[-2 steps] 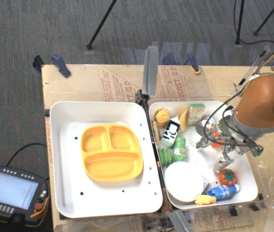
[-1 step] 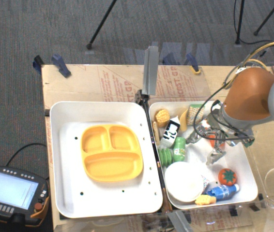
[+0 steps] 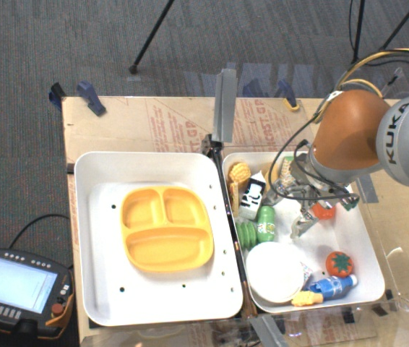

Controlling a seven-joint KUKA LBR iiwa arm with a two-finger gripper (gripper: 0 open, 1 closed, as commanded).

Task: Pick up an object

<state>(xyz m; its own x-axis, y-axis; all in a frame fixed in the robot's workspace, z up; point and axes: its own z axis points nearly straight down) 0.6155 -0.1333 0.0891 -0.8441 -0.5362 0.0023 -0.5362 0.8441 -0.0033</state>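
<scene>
Orange wrist band (image 3: pixel 349 129) hiding right bin (image 3: pixel 372 255) corner, end effector (image 3: pixel 307 219) grip state unreadable

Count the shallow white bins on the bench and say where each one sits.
2. The left bin holds a yellow divided tray; the right bin, beside it, holds mixed small objects under the gripper.

Desk (image 3: pixel 154 125) with two white bins
Left bin (image 3: pixel 89 194) and right bin (image 3: pixel 367 248) lie side by side, touching, on its brown top.
</scene>
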